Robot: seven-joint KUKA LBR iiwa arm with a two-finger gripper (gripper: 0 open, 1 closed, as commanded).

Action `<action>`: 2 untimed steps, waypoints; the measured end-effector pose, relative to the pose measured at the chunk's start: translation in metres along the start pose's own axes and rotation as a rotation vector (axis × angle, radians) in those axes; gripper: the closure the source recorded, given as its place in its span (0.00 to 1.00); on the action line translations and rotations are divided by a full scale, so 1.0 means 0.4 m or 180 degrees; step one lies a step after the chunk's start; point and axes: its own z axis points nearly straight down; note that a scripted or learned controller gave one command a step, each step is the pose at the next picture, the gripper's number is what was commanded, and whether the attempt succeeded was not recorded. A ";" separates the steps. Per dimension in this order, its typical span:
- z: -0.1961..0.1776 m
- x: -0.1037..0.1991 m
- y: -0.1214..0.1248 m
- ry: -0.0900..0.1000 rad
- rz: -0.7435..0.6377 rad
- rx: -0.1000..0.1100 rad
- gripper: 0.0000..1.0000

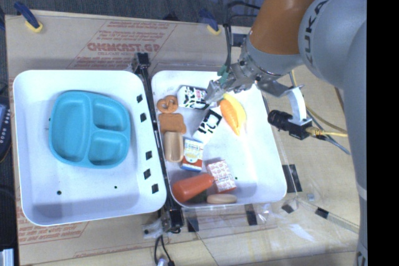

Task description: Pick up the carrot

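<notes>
Right bin (269,152) crowded; carrot (192,186) lies along its near edge among packets while gripper (225,88) sits at the far edge against an orange piece (233,113), finger state untellable — risk: grabbing the wrong orange thing.

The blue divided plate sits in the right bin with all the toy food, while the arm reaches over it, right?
Not quite. In the camera view the blue divided plate lies in the left bin; the toy food is in the right bin, where the gripper is.
</notes>
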 end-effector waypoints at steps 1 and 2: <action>0.149 -0.020 -0.231 0.0010 -0.0319 0.0029 1.00; 0.001 -0.179 -0.147 -0.0014 -0.1040 -0.0006 1.00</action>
